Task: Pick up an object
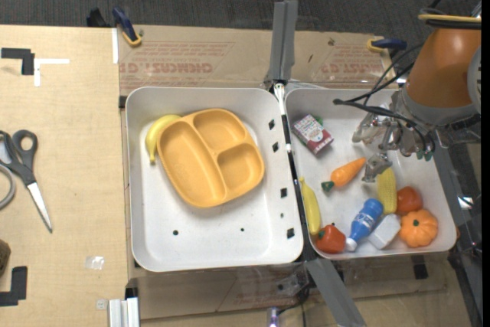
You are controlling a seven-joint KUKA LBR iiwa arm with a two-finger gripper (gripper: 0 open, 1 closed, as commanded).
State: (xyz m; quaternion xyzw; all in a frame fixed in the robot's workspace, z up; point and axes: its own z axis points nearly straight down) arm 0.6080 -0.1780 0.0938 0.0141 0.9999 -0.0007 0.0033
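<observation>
My gripper [377, 163] hangs over the right bin [337, 105], just above the top end of a corn cob [387, 191] and right of an orange carrot [348, 171]. Nothing shows between its tips. Around it in that bin lie a small red and white box [312, 132], a red tomato [409, 199], an orange pumpkin [419, 228], a blue bottle [366, 218], a long yellow banana [310, 205] and a red pepper [331, 240].
The left bin [207, 245] holds a yellow divided plate [210, 157] with another banana [157, 135] tucked under its left rim. Scissors [27, 174] lie on the bench at far left. The arm's orange band [448, 69] rises over the right bin's far corner.
</observation>
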